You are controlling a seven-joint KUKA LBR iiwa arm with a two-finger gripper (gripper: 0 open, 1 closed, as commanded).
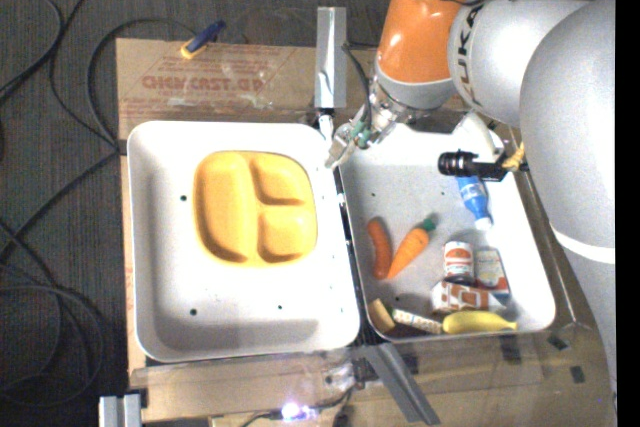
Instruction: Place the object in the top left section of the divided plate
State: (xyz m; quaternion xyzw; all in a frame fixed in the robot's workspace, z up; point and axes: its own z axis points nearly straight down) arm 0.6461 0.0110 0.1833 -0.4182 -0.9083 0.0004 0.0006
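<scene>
- The yellow plastic divided plate lies flat in the left white bin, with nothing in its parts.
- Its top left part is a long dip down the left side.

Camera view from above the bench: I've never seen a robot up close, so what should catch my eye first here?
Probably the big grey arm with its orange band reaching in from the right, its tool poised near the top edge where the two bins meet. Next, the yellow divided plate sitting alone in the left bin. The right bin holds a jumble of toy food, including a carrot and a banana.
</scene>
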